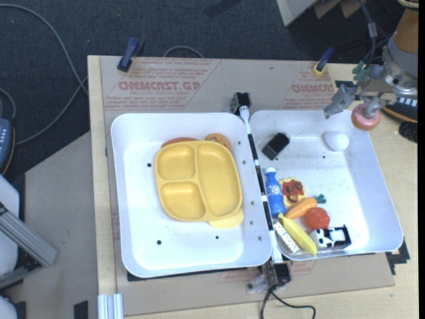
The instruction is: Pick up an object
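Yellow tray left, small toys right, gripper off the far right corner.

You have a yellow divided tray (198,181) in the left bin (126,198), lying over something orange-brown at its far edge. In the right bin (372,178) sit a black block (275,145), a white ball (336,140), a blue bottle (272,193) lying lengthwise beside the divider, a carrot (302,207), a red tomato (318,218), a banana (298,234) and a black-and-white piece (334,237). Your gripper (358,102) hangs over the bin's far right rim, with a pinkish round thing (366,117) just under it; you cannot tell from here whether the fingers are apart or closed on it. I judge the white ball the nearest pick, lying just left and toward you from the gripper. The board (159,85) beneath reads "CHEMCAST GP".
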`<action>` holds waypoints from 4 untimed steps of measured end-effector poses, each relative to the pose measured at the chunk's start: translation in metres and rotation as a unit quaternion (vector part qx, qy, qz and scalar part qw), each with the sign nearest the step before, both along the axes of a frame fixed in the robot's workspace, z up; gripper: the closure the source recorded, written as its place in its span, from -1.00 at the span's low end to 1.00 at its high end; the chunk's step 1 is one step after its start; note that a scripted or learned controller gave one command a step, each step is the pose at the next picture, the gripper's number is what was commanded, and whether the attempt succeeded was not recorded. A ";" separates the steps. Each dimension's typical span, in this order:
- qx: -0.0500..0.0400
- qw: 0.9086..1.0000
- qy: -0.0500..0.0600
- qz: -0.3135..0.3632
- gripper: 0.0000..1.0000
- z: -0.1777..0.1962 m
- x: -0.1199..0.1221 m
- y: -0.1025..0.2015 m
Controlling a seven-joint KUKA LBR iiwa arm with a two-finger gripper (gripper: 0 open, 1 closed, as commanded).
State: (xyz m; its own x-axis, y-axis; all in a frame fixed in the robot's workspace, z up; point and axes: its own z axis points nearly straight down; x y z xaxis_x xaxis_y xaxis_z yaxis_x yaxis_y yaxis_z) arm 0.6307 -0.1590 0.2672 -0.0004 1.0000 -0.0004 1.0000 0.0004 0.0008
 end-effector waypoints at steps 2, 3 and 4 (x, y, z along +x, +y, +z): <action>-0.001 1.000 -0.002 0.000 -1.00 -0.133 0.017 -0.022; 0.006 1.000 0.008 0.001 -1.00 -0.146 -0.003 0.000; 0.000 1.000 0.001 0.000 -1.00 -0.183 0.001 -0.049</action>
State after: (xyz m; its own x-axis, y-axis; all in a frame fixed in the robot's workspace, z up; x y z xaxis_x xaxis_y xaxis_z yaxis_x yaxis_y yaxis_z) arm 0.6321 -0.2078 0.0845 0.0000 1.0000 -0.0002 1.0000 0.0000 -0.0007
